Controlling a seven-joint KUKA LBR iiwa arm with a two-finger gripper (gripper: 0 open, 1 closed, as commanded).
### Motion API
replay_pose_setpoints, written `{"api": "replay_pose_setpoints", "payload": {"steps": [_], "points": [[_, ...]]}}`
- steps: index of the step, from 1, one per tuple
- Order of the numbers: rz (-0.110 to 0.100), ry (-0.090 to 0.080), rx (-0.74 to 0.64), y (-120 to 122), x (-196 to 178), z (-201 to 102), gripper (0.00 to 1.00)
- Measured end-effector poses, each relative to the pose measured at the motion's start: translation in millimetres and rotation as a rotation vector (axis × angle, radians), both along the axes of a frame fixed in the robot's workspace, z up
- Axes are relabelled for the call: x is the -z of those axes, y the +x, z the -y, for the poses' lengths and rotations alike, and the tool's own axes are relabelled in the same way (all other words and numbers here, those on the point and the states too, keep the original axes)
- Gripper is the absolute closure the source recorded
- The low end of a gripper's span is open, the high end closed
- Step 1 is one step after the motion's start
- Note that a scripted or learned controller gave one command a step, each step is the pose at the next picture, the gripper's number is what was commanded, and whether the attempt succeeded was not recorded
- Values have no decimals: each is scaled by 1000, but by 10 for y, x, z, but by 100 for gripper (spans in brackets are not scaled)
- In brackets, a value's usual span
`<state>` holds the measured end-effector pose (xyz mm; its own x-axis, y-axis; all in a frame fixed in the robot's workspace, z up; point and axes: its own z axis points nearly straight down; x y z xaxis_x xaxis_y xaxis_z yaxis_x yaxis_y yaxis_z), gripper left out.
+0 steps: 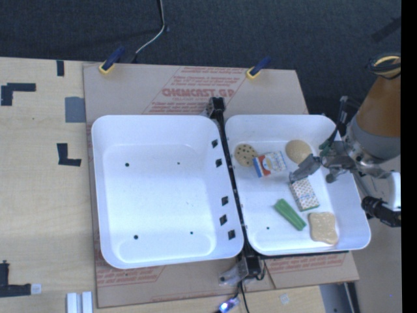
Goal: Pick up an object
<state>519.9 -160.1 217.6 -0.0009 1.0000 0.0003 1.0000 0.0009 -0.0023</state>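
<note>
The right bin holds a round cookie, a red-and-blue packet, a tan round piece, a patterned packet, a green bar and a beige sponge. The hand hangs just above the patterned packet; whether it grips anything cannot be told.

smooth white plastic bins, cardboard — matt

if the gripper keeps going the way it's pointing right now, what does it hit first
Most likely the patterned packet: the gripper slants down and leftward right above it in the right bin. Depth is unclear from this single view.
</note>
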Motion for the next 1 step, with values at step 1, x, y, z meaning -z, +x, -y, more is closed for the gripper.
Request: {"api": "replay_pose_setpoints", "payload": {"steps": [1], "points": [[16,-6,-4,1091,-843,168,0]]}}
